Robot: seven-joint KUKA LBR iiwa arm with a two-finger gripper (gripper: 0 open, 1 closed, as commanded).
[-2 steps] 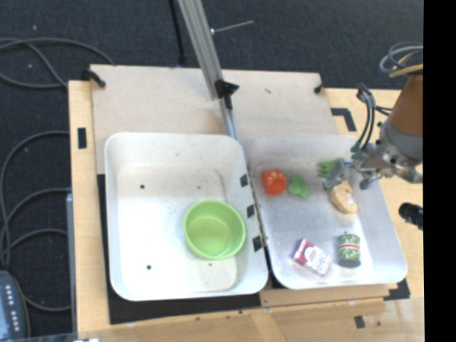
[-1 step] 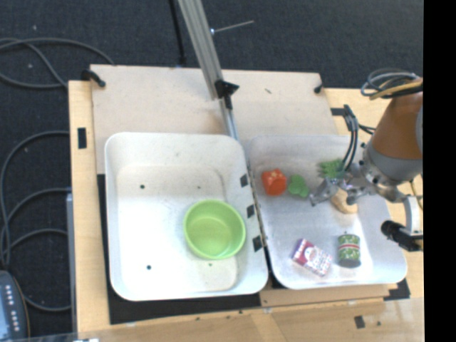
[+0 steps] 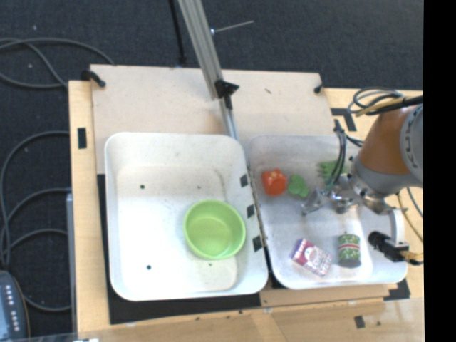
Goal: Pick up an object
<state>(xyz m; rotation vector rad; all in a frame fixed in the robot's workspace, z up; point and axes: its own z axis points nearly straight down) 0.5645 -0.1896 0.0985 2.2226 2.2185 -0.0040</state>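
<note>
The right bin (image 3: 285,152) holds a red tomato-like object (image 3: 274,182), a small green piece (image 3: 298,186) beside it, another green item (image 3: 328,168) near the arm, a pink and white box (image 3: 311,256) and a small dark green can (image 3: 349,250). My gripper (image 3: 311,206) hangs low over the middle of the right bin, just right of and below the small green piece, with nothing visibly between its fingers. The arm's orange band (image 3: 388,144) is at the right edge.
A light green bowl (image 3: 214,229) sits in the left bin (image 3: 142,169), near its lower right. A slanted metal rail (image 3: 203,41) runs from the top down to the gap between the bins. Cables lie on the bench at the right.
</note>
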